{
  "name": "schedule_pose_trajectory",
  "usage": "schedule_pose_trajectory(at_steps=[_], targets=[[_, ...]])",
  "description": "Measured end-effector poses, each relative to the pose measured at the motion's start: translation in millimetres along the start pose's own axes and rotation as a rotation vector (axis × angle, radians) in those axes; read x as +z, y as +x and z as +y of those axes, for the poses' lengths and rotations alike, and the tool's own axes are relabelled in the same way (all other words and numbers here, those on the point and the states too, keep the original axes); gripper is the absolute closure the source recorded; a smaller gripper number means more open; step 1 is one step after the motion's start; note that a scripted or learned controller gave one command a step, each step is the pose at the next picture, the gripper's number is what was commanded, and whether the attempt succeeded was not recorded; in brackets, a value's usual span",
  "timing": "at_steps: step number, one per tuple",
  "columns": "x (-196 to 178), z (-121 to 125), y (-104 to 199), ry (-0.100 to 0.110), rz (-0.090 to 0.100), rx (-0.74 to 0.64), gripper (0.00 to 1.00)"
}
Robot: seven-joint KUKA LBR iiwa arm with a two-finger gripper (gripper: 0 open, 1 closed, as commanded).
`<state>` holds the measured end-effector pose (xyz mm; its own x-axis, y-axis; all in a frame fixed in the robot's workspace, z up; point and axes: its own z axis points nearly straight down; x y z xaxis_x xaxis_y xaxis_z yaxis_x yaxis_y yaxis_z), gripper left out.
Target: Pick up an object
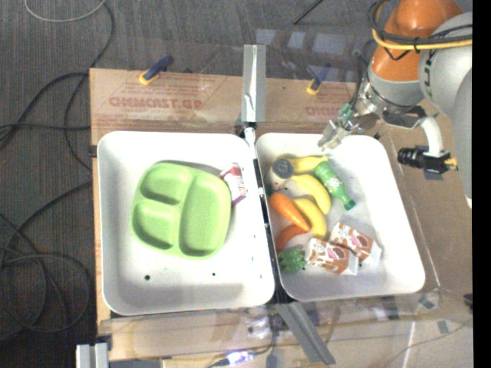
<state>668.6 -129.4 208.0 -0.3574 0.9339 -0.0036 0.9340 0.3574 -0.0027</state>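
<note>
The right bin [399, 228] holds a pile of toy food. Two yellow bananas [308, 194] lie beside a green bottle [336, 184] and an orange carrot [287, 210]. Two small juice cartons [331, 255] and a green leafy piece [291, 261] sit toward the bin's near side. A grey round object [281, 167] rests at the far left corner. My gripper [336, 134] hangs over the bin's far rim, just beyond the bananas and the bottle, and I see nothing in it.
The left bin [115, 267] carries a green divided plate [184, 209] and a small red-and-white carton [236, 182] against its right wall. A metal divider post [252, 83] stands behind the bins. Cardboard [161, 102] lies beneath.
</note>
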Motion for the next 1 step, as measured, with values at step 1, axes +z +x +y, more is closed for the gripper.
schedule_pose_trajectory(at_steps=[1], targets=[[0.0,0.1,0.2,0.000,0.000,0.000,0.00]])
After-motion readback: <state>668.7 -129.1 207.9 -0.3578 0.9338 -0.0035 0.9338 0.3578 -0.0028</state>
